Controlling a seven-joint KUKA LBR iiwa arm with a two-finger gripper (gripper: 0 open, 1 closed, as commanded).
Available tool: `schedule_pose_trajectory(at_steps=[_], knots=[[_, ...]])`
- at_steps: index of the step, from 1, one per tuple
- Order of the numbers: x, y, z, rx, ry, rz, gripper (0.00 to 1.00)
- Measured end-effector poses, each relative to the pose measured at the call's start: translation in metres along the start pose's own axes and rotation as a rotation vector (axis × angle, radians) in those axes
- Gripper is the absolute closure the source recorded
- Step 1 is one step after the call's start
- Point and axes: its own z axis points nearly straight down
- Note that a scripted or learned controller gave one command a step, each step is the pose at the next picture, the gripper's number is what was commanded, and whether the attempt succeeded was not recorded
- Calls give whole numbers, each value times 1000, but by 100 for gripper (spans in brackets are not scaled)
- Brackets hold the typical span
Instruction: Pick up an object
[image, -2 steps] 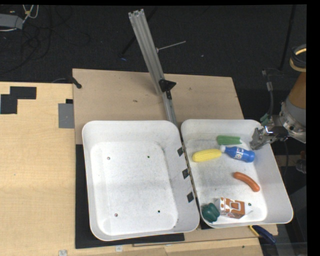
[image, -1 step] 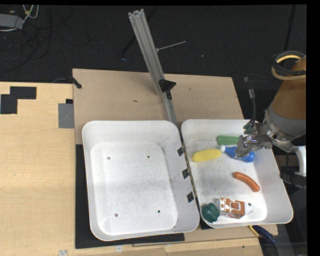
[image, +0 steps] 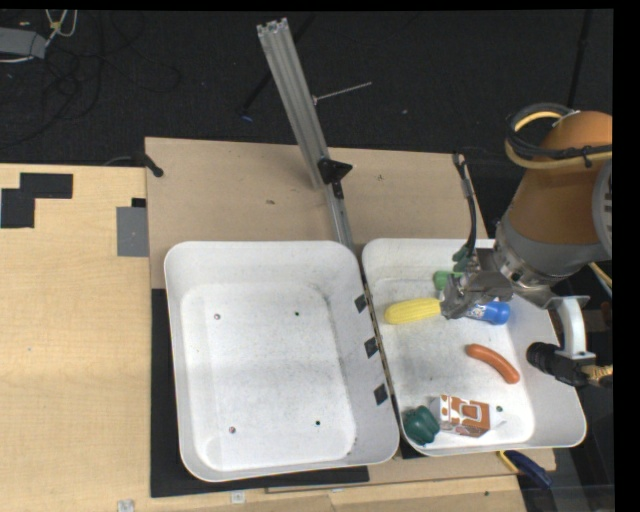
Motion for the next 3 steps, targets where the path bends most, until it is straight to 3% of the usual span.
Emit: schedule_pose_trajectory(at_steps=[2,3], knots=[[98,-23,19,1,-1,1,100],[145,-45,8,2,-1,0,100]])
